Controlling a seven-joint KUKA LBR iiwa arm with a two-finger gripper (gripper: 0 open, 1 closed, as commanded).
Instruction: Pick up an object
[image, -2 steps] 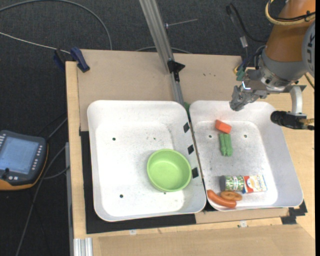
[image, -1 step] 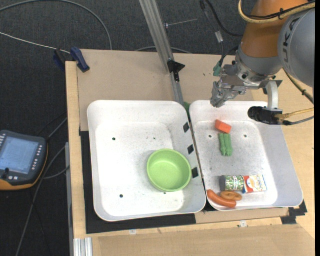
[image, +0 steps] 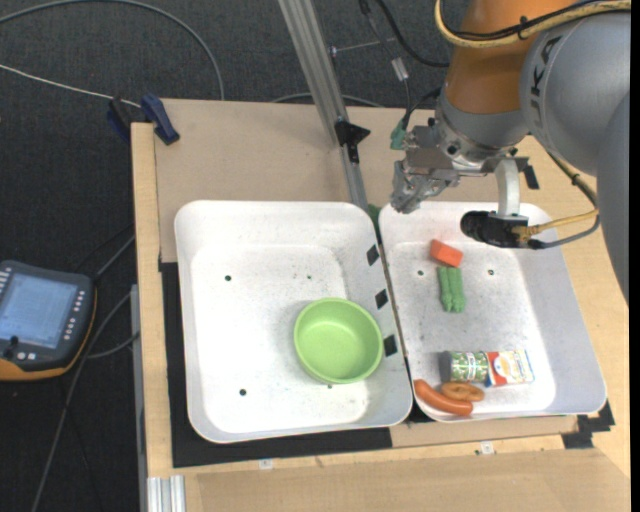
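orange block (image: 446, 252) at 5 o'clock of gripper (image: 408, 200) | green bowl (image: 338, 340) in left bin (image: 200, 225) | finger state: cannot tell (tips blurred)

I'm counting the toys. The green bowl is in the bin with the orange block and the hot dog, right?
Not quite. The camera view shows the green bowl alone in the left bin. The orange block and hot dog are in the right bin.

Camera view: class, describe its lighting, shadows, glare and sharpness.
Camera view: soft, even light; faint shadows beside the green bowl and under the gripper; both white bins look bright but not blown out; the small items, like the orange block, are slightly soft, the carton's print unreadable.
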